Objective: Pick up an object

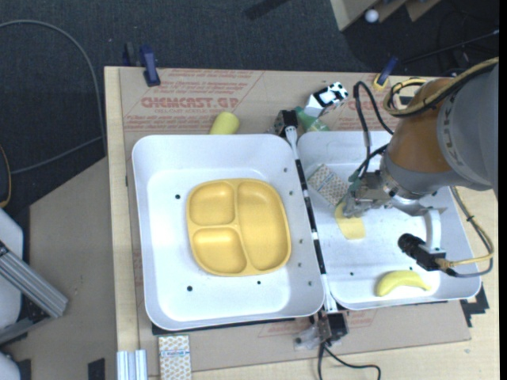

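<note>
— Where is the gripper (354,202)?
— Centre right of the frame, low inside the right bin (372,258), directly over a pale yellow block (352,229).
— Clenched or released?
— I cannot tell from this angle, nor whether it touches the block.
— What lies around it?
— A speckled grey packet (325,182) just up and left of it, and a banana (402,283) near the bin's lower edge. Further left, the left bin (158,212) holds a yellow divided plate (238,226). Above that bin, a yellow cylinder (224,123) rests on the cardboard.
</note>
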Motion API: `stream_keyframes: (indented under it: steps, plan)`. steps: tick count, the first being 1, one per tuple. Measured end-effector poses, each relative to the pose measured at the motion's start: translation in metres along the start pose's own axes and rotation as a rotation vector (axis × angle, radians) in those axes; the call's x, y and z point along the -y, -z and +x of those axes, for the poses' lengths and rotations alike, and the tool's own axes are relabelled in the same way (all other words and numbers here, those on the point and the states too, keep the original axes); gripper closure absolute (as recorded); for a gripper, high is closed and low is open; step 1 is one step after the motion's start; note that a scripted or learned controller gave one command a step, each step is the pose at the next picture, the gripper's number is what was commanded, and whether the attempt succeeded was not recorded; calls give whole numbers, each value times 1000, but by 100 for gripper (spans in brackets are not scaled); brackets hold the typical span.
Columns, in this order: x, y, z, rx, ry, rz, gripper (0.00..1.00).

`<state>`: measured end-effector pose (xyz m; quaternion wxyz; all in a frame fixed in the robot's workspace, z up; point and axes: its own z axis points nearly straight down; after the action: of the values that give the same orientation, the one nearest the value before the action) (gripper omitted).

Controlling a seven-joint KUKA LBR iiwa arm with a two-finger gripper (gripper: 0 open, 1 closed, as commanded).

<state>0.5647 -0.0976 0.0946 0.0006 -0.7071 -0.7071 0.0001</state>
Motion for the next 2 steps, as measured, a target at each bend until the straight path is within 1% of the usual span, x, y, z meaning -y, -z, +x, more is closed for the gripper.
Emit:
stream_keyframes:
  steps: [1,2]
  plan:
    - [0,0,0,0,0,0,0]
    - [19,-10,6,-1,0,2,0]
